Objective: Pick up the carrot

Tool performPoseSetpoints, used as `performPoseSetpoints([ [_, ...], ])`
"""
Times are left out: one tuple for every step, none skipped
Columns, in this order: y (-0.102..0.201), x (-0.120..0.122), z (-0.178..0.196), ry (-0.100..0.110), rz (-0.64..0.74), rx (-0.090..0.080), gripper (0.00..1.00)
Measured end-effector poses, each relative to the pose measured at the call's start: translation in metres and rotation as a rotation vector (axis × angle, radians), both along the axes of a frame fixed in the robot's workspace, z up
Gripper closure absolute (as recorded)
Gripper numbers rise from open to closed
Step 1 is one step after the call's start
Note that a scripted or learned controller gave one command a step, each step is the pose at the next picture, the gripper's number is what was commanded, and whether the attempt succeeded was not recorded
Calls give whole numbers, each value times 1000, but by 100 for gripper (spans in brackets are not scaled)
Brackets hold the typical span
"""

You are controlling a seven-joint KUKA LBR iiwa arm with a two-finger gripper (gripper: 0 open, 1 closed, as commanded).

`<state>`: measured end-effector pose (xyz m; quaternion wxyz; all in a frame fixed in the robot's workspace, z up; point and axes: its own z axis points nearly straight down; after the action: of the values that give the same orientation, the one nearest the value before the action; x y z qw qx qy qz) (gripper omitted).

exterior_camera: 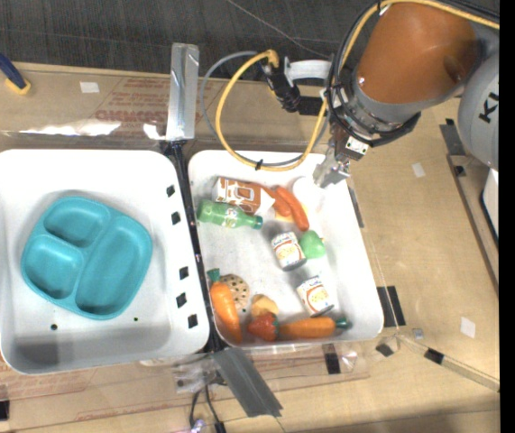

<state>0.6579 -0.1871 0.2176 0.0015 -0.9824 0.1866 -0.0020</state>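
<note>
The carrot (308,328) is a long orange piece with a green tip at its right end, lying flat along the near wall of the right bin (368,269). A red item (263,327) touches its left end. My gripper (332,170) hangs over the far right corner of that bin, well away from the carrot and above the bin floor. Nothing shows in it. The orange band of the arm (410,48) sits above it.
Another orange-red elongated item (289,206) lies near the gripper, beside a brown carton (235,192) and a green bottle (227,216). Two small cans (287,250) (316,295), a green piece (312,244) and an orange bun-like item (225,307) fill the bin. The left bin holds a teal divided plate (86,255).
</note>
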Motion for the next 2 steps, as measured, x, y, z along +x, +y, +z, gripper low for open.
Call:
performPoseSetpoints([
  [15,0,-35,2,150,2,100],
  [72,0,-10,-1,181,4,100],
])
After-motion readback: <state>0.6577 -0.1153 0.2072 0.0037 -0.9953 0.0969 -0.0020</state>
